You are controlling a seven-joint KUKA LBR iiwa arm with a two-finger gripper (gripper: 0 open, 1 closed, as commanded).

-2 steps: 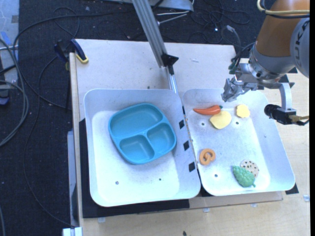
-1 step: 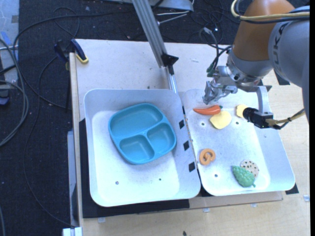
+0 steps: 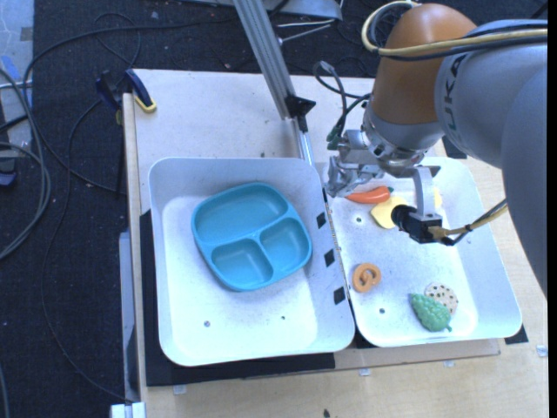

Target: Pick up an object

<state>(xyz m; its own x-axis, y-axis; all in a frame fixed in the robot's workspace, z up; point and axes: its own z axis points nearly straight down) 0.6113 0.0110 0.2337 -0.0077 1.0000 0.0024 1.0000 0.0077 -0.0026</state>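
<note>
Two bins: the left bin (image 3: pixel 174 320) is carrying a blue divided plate (image 3: pixel 251 235); the right bin (image 3: pixel 487 307) is carrying small food pieces.
Camera view, hand: the hand (image 3: pixel 348 174) is hanging low over the right bin's upper left corner; whether it is open or closed, I cannot tell.
Task's thing: probably the orange carrot piece (image 3: pixel 369 195), lying just beside the hand, toward the bin's middle.
Others: a yellow piece (image 3: pixel 383 215) is sitting near the carrot; a pretzel (image 3: pixel 366 276), a cookie (image 3: pixel 441 297) and a green leafy piece (image 3: pixel 431 313) are lying well apart, lower down.
Doing it well: centring over the carrot before descending, keeping clear of the bin wall.
</note>
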